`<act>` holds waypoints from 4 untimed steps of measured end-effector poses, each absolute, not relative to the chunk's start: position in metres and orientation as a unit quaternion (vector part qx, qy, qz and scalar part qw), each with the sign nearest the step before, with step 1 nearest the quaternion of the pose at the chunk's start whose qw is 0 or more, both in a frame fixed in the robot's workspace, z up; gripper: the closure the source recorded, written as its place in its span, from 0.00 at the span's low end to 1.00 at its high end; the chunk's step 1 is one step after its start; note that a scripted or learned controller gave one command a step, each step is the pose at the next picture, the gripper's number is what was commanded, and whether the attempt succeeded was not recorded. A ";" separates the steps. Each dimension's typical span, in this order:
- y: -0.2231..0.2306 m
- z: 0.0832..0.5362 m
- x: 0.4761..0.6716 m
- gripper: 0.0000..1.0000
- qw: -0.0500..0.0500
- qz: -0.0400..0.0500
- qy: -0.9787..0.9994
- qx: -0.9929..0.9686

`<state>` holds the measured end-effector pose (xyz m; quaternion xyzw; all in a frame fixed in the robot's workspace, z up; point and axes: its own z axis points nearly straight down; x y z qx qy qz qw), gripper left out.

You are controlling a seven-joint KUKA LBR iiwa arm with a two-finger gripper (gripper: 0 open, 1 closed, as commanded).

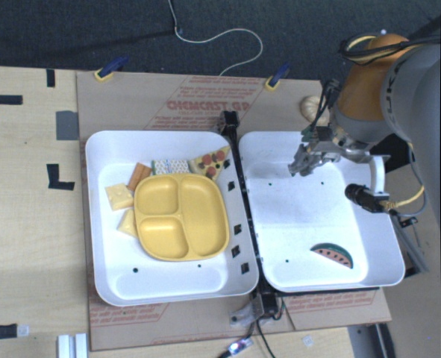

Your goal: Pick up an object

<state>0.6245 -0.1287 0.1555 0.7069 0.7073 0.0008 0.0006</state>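
Plastic by the look, light, stiff and thin, lying flat at the near right of the right bin [276, 271]: watermelon slice [332, 256], best pinched across its width; jaws' state impossible to tell.

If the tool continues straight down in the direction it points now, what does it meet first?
Most likely the bare white floor of the right bin. The tool hangs over the bin's upper part, and no object lies under it; the watermelon slice sits well away, near the front. Height above the floor is unclear from this view.
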 end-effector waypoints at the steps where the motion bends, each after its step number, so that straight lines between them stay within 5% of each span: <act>1: -0.132 0.215 0.632 1.00 0.002 0.001 0.708 0.707; 2: -0.131 0.224 0.633 1.00 -0.001 0.000 0.708 0.707; 4: -0.047 0.207 0.579 1.00 -0.002 -0.002 0.708 0.706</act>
